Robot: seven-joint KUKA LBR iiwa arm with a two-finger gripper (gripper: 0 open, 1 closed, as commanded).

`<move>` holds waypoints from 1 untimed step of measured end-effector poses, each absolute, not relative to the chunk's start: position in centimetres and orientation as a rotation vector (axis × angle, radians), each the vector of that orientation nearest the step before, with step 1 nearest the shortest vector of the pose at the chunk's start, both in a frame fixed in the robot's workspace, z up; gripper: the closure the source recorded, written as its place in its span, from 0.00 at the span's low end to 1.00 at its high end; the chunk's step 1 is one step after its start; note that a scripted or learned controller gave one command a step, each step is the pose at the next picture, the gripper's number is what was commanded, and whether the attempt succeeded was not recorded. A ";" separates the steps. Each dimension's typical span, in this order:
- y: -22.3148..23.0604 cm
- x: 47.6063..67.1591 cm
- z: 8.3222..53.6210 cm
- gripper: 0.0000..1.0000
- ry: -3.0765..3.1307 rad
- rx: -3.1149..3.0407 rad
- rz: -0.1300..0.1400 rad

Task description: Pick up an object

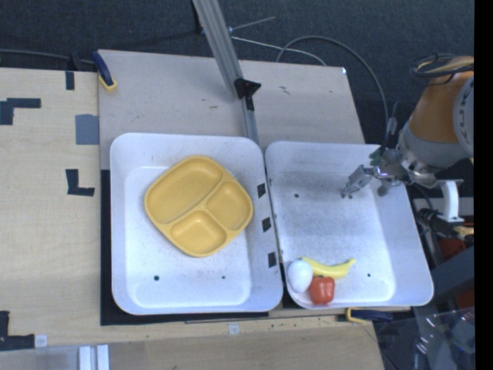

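Overhead view of a bench with two shallow white plastic bins side by side. Step in hand, by judgement: the approach before any grasp, with nothing yet picked up.

Right white bin: grey two-finger gripper poised over its far right corner, close to the right rim, fingers spread apart in an open stance, nothing between them. Grey arm with orange band entering from beyond the right rim.

Candidate objects, clustered at the near edge of the right bin toward its near left corner: a small white egg-shaped ball, a curved yellow toy banana just beside it toward the right, and a small red pepper-like piece nearest the rim. All three touching or nearly so; exact contact hard to tell. All well apart from the gripper.

Left white bin: a yellow three-compartment plastic plate lying flat near the centre, toward the far edge.

Next move, by judgement: travel from the far right corner to the near edge, a descent over one piece of the cluster, then closure. Crowding near the rim likely to hinder a clean grip; the banana, outermost toward the right, probably the easiest to reach.
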State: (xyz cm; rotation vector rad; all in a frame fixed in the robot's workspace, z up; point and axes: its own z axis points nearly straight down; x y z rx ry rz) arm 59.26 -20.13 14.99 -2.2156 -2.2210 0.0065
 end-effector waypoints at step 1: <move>-20.1 59.0 10.6 0.00 -2.221 -2.216 0.007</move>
